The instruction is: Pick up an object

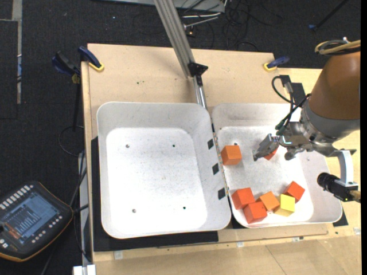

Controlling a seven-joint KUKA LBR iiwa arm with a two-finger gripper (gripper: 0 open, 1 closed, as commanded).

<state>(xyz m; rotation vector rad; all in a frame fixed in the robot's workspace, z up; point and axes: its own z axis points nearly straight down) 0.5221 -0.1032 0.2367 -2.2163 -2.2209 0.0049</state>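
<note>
Jaws [267,151] over right bin [327,213], grip state cannot be told, small red piece at the tips, orange cube [231,154] beside, five blocks near front wall.

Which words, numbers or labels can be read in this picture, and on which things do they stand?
No text can be read.
The handheld control pad on the floor at lower left has a lit screen, but what is written there is too small and blurred to read.
The blocks and both bins carry no lettering.
</note>
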